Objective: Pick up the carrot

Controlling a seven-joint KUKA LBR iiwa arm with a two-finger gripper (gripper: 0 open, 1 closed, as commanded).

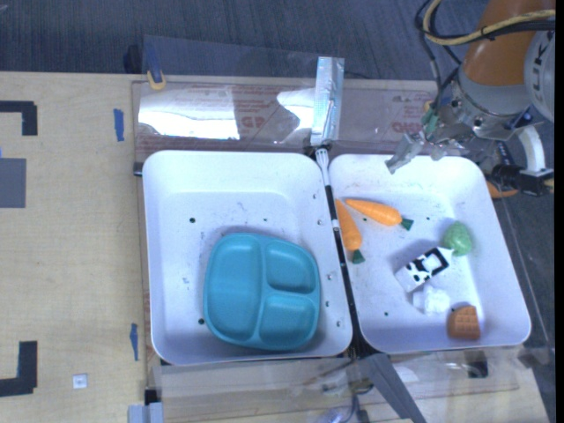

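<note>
Progress on our task looks close to nil: we have not yet grasped the carrot. We take the right-hand shallow white plastic bin [507, 320] as our landmark. Two orange carrots lie in its upper left part. One, a tapered orange toy carrot with a green stem end [374, 211], lies slantwise, its stem pointing toward the bin's middle. The second orange carrot [349, 230] rests against the bin's left wall, just below and beside the first; their tips seem to touch or nearly so.

Our grey two-finger claw [407, 154] hangs at the bin's upper rim, above and to the right of both carrots and apart from them. We cannot tell whether its fingers are apart or together; nothing is seen between them.

Elsewhere in this bin sit a green rounded toy [457, 238], a black-and-white toy [426, 267] and a brownish block [463, 322]. In the neighbouring bin to the left lies a teal divided plate [262, 292].

What we judge remains: bring the claw over a carrot, descend, close and lift.
</note>
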